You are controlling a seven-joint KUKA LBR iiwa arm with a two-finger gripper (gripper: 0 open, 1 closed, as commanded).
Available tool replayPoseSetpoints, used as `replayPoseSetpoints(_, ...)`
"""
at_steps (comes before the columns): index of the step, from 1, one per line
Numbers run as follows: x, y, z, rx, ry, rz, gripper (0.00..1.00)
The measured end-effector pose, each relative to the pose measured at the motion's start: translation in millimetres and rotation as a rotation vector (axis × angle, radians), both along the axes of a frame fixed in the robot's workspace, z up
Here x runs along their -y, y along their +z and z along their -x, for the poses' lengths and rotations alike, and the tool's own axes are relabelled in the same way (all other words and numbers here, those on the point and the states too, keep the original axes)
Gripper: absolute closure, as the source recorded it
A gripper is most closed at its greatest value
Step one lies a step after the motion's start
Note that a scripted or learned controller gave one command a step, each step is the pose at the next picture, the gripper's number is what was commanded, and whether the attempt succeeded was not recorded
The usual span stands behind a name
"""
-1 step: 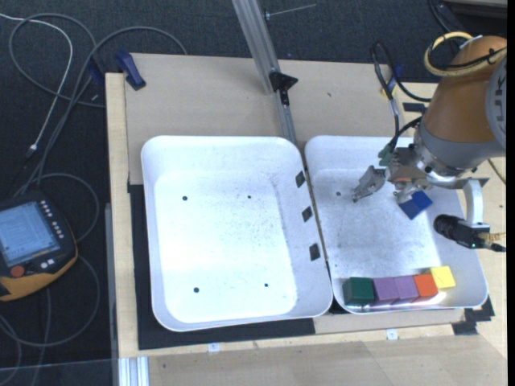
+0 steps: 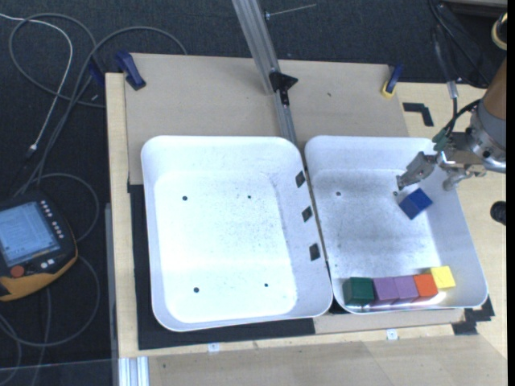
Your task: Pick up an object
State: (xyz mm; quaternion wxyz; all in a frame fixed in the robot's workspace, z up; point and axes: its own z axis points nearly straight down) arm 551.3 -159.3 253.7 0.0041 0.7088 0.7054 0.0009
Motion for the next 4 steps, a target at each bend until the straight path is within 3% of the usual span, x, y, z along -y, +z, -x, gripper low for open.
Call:
replayPoseSetpoints(1, 51, -73, 71, -0.018, -0.004, -0.006, 0.0)
replayPoseSetpoints(2, 58, -159, 37, -0.014, 0.006, -0.009, 0.0)
replayPoseSetpoints(3, 58, -154, -20, -0.001, 0.009, -0.002, 0.0)
replayPoseSetpoints(4, 57, -153, -97, 0.001, 0.009, -0.002, 0.0)
